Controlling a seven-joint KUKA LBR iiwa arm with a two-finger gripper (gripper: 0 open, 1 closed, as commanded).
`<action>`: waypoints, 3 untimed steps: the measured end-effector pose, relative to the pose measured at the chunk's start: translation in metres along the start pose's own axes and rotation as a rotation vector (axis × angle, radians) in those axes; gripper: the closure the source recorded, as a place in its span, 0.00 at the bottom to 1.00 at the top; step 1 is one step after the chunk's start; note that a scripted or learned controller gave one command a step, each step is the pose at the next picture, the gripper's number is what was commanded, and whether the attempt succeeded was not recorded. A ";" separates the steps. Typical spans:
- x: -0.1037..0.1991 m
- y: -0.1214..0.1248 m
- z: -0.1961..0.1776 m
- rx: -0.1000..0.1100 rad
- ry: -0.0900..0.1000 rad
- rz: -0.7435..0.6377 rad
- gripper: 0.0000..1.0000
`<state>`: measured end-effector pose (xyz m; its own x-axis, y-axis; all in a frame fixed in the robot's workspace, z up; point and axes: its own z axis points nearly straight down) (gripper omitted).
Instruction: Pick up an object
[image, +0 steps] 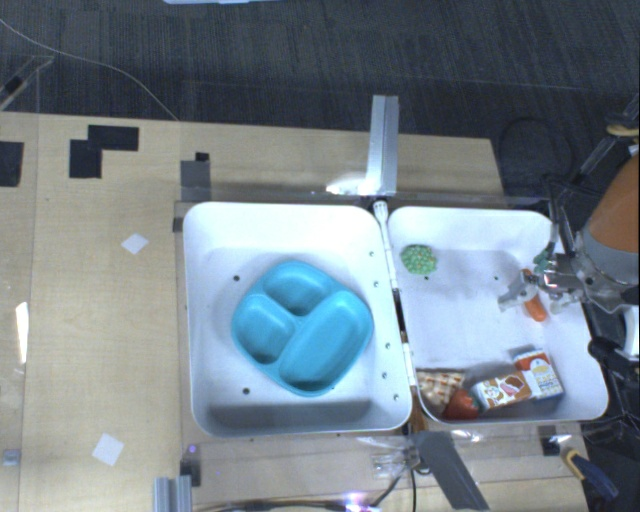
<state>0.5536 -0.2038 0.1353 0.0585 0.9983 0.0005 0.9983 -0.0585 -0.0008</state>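
My gripper (533, 290) is down in the right bin (470, 310), close to its right wall. A small orange piece (538, 309), perhaps a toy carrot, lies right at the gripper's tip, and a bit of green (541, 262) shows just above it. The gripper body covers the part between, so I cannot see whether the orange piece is gripped. A green knobbly ball (419, 260) rests at the bin's back left. Along the front wall lie an orange and white carton (520, 382), a brown waffle-like piece (438, 383) and a red round item (461, 404).
The left bin (215, 400) holds a blue divided plate (302, 326) in its middle. A metal divider (392, 300) separates the two bins. The arm's grey body and orange band (615, 215) hang over the right bin's right rim.
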 end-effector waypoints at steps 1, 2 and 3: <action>0.011 0.031 0.047 -0.014 0.002 -0.336 0.00; 0.002 0.063 -0.006 -0.006 -0.002 -0.430 0.00; -0.002 0.064 0.036 -0.030 -0.017 -0.348 0.00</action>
<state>0.6169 -0.2100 0.0996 -0.2853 0.9582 -0.0207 0.9580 0.2857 0.0257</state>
